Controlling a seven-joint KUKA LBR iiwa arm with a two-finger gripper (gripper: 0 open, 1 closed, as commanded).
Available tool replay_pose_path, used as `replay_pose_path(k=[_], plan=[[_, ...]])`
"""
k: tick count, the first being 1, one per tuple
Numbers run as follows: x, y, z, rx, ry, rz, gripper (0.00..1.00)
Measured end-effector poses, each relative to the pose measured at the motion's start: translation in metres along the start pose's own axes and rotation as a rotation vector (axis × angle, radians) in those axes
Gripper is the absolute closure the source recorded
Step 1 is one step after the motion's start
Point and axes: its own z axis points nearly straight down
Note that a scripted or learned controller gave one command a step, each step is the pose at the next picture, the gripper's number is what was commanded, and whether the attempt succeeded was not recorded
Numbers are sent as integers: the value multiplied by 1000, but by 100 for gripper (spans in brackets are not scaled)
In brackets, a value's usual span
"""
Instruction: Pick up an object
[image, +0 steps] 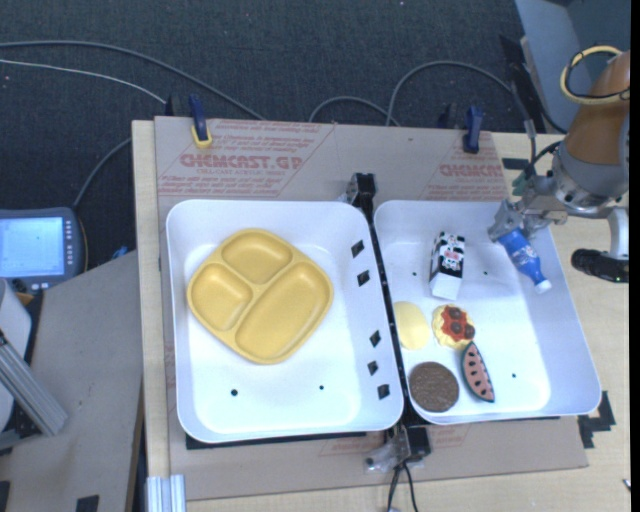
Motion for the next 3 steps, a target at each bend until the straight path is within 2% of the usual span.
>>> replay_pose_path(k=[1, 2, 3], plan=[[-8, 0, -60, -1, -1, 1, 100], [-8, 2, -95, 1, 0, 0, 100], [42, -6, -89, 8, 3, -2, 100]])
